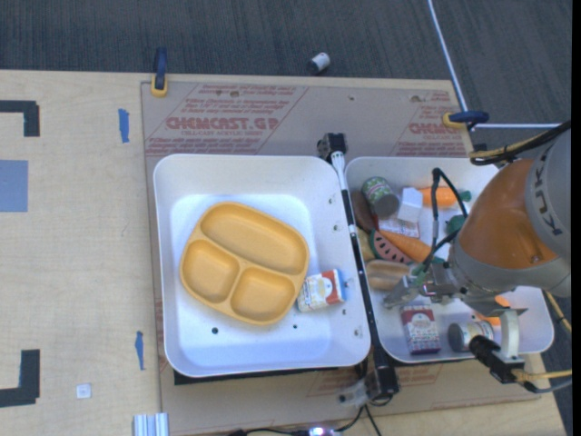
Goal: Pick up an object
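"Red box (419,327): report its location, then your own," says the operator.

"Reference point for all entries: the red box. It lies flat on the floor of the right bin (392,325), close to that bin's near wall. My gripper (413,291) hangs just beyond the red box, on its far side, low over the bin floor. Whether it touches the red box cannot be determined from this view. My arm (508,225) enters from the right of the red box and covers the bin's right part."

"Gripper status?"

"How wide it is open: I cannot tell. Whether it has hold of anything: I cannot tell. The red box itself lies apart from the grasp, in plain sight."

"List the other items."

"1. Bun (386,273): just beyond the red box and slightly left, beside my gripper.
2. Melon slice (399,246): farther beyond the red box, past the bun.
3. Can (379,193): well beyond the red box, near the far wall.
4. Carton (322,291): left of the red box, across the two bin walls, in the left bin (168,243).
5. Plate (243,262): yellow, three compartments, farther left of the red box, just beside the carton."
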Controlling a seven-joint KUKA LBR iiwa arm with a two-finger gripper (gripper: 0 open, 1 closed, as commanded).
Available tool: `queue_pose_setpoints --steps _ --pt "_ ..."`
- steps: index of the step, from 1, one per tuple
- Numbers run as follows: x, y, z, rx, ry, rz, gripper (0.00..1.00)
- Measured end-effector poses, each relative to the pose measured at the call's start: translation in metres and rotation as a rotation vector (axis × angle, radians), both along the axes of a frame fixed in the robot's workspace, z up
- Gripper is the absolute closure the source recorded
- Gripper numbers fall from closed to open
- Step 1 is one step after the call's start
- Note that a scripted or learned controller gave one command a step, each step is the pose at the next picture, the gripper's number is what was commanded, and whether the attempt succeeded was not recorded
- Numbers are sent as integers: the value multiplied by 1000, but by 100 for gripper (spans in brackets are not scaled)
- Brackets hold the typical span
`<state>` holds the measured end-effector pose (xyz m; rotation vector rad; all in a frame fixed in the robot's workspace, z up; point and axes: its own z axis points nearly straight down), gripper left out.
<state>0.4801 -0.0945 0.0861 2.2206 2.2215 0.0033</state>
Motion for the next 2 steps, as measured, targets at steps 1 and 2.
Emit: queue_pose_setpoints --steps 1,2 --pt "2 -1 11 -3 -6 0 100" --pt "55 128 99 1 1 3 100"
